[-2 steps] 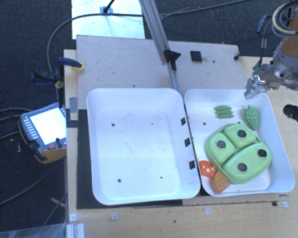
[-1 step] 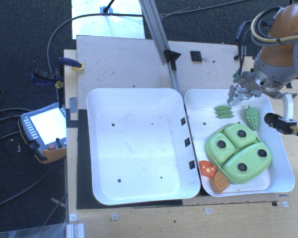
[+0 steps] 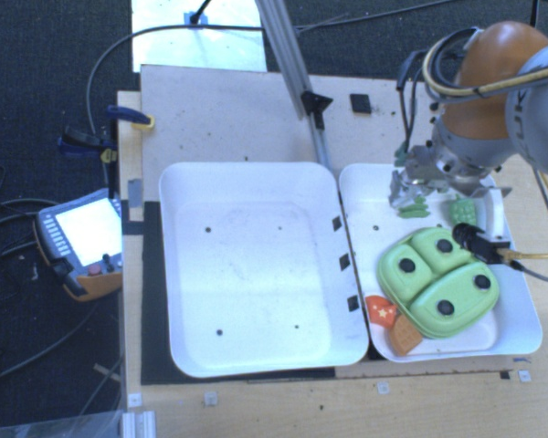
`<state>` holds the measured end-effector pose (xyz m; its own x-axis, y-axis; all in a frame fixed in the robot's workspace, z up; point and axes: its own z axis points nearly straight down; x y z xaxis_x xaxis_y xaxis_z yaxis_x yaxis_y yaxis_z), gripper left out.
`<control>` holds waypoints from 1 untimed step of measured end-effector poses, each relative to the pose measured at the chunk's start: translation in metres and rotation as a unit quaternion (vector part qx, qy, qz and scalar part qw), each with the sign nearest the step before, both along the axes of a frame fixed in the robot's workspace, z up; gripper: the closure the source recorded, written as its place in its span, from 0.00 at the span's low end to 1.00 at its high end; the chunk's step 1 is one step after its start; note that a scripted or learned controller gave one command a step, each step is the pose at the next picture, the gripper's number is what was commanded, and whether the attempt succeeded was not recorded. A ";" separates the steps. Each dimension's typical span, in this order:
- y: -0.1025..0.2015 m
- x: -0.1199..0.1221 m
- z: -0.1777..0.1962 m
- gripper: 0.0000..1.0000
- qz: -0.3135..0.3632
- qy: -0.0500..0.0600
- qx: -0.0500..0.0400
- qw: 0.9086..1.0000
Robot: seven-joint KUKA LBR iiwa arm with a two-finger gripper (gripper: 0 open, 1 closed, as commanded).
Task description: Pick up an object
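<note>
Near edge of right bin (image 3: 521, 340), 7 o'clock corner: red piece (image 3: 381, 310) touching tan block (image 3: 405, 335). Above, at centre: big green 4-dimple tray (image 3: 438, 281). At 12 o'clock: small green piece (image 3: 414, 211) just below gripper (image 3: 404, 192); another green block (image 3: 463, 213) at 1 o'clock. Grasp state: cannot tell. Left bin (image 3: 187, 185) alongside at 9 o'clock.
</note>
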<state>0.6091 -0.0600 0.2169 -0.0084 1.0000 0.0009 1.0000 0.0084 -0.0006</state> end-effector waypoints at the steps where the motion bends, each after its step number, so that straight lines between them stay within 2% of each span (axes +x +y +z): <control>1: 0.041 -0.014 -0.003 1.00 0.000 0.000 0.000 1.000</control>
<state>0.5950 -0.0188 0.2143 -0.0080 1.0000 0.0009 1.0000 0.0080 -0.0005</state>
